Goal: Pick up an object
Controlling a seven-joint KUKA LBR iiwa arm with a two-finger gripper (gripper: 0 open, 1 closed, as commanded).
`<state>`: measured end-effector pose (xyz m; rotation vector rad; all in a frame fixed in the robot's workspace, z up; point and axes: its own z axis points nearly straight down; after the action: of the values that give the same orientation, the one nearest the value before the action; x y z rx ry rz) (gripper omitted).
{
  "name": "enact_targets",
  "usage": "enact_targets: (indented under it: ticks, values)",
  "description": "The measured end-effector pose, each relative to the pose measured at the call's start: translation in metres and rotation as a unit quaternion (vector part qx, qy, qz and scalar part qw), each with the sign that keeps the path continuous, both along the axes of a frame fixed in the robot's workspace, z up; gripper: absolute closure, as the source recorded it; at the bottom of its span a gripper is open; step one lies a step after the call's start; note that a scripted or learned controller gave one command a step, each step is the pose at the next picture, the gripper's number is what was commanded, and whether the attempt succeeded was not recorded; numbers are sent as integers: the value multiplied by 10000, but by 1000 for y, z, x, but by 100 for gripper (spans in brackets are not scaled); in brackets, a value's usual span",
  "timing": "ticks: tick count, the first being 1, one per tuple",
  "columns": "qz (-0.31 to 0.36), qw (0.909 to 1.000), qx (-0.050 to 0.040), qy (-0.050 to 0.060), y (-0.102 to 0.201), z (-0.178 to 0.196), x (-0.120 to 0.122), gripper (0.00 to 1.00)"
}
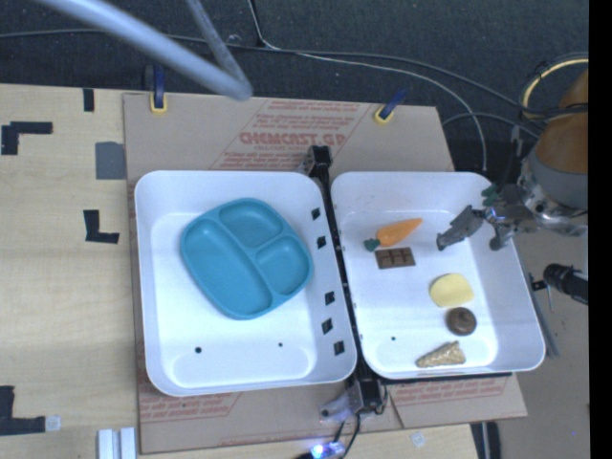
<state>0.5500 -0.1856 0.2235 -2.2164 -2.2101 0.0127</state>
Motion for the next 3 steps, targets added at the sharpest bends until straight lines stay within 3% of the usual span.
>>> enact_targets:
  ticks: [1, 3]
  values:
    - [20, 10000, -14, -62, 0, 7, 3, 0]
    - [20, 10000, -12, -45, 0, -80, 3, 0]
